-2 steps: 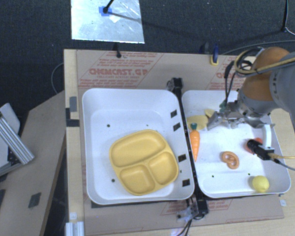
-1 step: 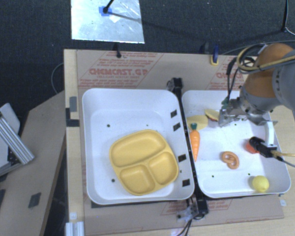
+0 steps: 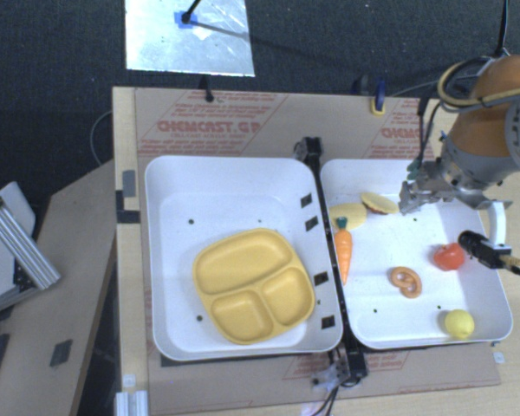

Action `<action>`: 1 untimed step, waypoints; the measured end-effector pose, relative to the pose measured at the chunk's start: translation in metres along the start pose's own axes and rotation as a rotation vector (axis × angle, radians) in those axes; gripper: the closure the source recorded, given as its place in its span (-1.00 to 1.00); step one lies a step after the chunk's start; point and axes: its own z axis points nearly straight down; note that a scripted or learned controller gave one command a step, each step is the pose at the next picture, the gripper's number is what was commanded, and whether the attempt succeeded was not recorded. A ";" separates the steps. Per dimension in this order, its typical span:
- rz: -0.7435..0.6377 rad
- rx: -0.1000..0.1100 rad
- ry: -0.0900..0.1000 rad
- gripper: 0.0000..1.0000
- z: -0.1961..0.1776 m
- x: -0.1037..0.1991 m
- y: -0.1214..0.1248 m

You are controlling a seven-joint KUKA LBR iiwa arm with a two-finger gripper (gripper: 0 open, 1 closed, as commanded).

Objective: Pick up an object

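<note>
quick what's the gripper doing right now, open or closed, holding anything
Gripper: cannot tell open or closed; nothing visibly held, above the right bin near the apple slice.

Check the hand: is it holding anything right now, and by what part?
Cannot be told. The hand hangs over the right bin beside the apple slice, and nothing shows in its grasp.

Yellow tray, orange carrot — green top, red tomato, yellow lemon, white bins.
</note>
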 end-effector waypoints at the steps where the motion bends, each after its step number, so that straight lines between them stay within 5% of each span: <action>1: -0.004 -0.001 0.000 1.00 -0.044 0.002 -0.001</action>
